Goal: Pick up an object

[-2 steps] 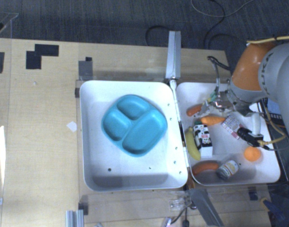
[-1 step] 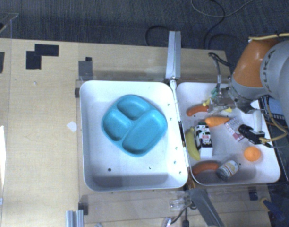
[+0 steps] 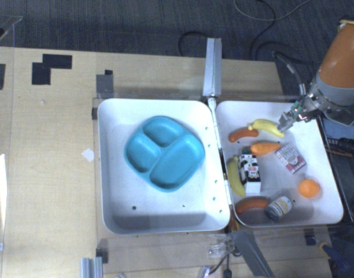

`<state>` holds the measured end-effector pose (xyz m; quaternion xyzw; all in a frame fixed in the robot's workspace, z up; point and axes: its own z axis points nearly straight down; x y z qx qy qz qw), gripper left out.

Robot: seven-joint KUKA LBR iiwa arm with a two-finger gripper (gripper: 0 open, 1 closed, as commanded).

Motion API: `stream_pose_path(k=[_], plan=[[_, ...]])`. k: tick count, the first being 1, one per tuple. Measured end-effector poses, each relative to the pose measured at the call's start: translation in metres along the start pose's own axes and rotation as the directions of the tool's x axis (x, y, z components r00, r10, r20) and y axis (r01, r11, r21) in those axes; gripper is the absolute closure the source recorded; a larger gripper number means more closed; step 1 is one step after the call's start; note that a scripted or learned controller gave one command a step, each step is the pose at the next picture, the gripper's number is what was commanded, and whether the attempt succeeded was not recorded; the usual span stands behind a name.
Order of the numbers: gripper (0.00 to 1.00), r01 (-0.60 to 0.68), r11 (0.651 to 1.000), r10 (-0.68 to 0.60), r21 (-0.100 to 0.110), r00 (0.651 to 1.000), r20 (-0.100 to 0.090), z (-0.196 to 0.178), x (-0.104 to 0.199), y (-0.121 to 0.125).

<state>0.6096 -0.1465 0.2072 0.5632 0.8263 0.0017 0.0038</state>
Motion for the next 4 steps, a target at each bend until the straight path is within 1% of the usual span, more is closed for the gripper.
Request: stream_pose_path(k=[1, 2, 3, 4], plan=[[1.00, 0.031, 1.000, -0.031, 0.001, 1.000, -0.001, 0.058, -0.009, 0.036], [1.00, -0.364, 0.931, 0.364, 0.003, 0.931, -0.001, 0.056, 0.007, 0.029], [1.00, -0.323, 0.946, 0.323, 0.002, 0.946, 0.000, 0.031, -0.008, -0.050], [1.00, -0.547, 0.837, 0.547, 0.002, 0.837, 0.000, -0.089, 0.069, -0.016]])
